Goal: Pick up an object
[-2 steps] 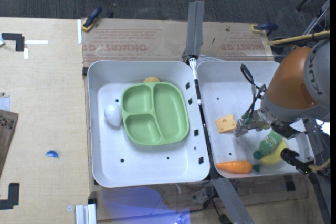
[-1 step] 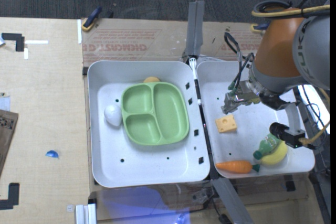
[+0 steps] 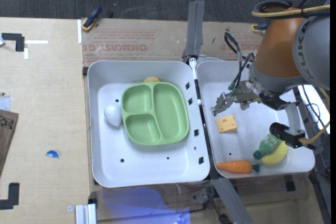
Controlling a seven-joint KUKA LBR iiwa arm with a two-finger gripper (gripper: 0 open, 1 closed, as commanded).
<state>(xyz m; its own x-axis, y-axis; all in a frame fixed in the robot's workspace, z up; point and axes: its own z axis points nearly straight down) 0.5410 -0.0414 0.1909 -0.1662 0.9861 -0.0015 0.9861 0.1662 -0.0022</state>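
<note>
My gripper (image 3: 222, 104) hangs over the left part of the right bin (image 3: 262, 84), open with nothing between its fingers. Just below it in the view lies a yellow cheese wedge (image 3: 227, 124), apart from the fingers. An orange carrot (image 3: 234, 167) rests along the bin's front wall. At the front right corner a yellow banana (image 3: 278, 154) lies against a green toy (image 3: 265, 145). The arm's grey and orange body hides the bin's back right part.
In the left bin (image 3: 105, 165) a green divided plate (image 3: 155, 113) lies with a white ball (image 3: 112, 114) at its left edge and a small orange thing (image 3: 151, 80) peeking out behind it. A grey divider (image 3: 195, 29) rises between the bins.
</note>
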